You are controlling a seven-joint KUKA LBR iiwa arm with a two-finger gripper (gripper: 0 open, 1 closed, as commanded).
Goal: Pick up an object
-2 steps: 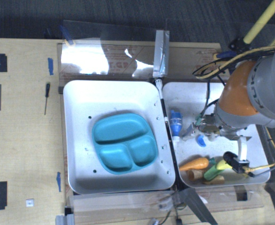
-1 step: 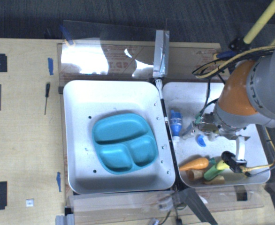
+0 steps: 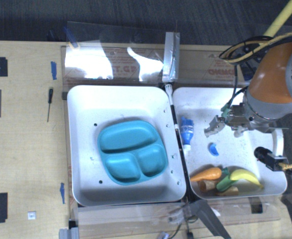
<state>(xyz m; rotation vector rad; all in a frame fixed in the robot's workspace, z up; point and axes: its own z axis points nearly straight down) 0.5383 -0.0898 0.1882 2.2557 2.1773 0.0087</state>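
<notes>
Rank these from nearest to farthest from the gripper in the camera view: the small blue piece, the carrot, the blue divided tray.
1. Small blue piece, just below the gripper in the right bin.
2. Carrot, lower down by that bin's front edge.
3. Blue divided tray, across in the left bin.

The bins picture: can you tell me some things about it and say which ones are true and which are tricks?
1. The blue tray lies in the left bin. True.
2. The banana is in the left bin. False: it lies in the right bin, near the front edge.
3. The carrot lies to the left of the banana. True.
4. The hand is holding the carrot. False: the hand is above the middle of the right bin, apart from the carrot.
5. The blue and white tube lies against the left wall of the right bin. True.
6. The tray has just one big compartment. False: it has three.
</notes>
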